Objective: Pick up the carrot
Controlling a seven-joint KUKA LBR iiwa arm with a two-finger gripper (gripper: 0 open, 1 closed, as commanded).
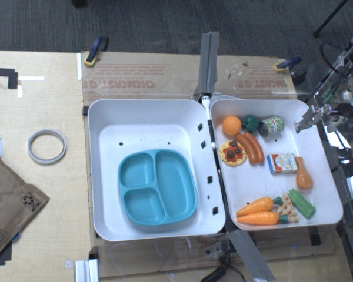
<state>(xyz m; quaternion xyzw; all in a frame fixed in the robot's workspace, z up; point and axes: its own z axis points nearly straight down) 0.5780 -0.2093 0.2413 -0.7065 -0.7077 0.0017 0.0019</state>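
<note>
Two orange carrots with green tops lie side by side at the front of the right bin (323, 157). The upper carrot (256, 205) rests just above the lower carrot (259, 218), and both point left. Their green ends touch a tan lattice-shaped toy (287, 209).
The right bin also holds an orange ball (231, 125), broccoli (250, 123), a can (272, 126), a sausage (252, 147), a small pizza (233, 153), a juice box (282, 163) and a green cucumber (301, 204). A teal divided plate (157, 187) sits in the left bin. Metal gear (326, 107) overhangs the right bin's far right corner.
</note>
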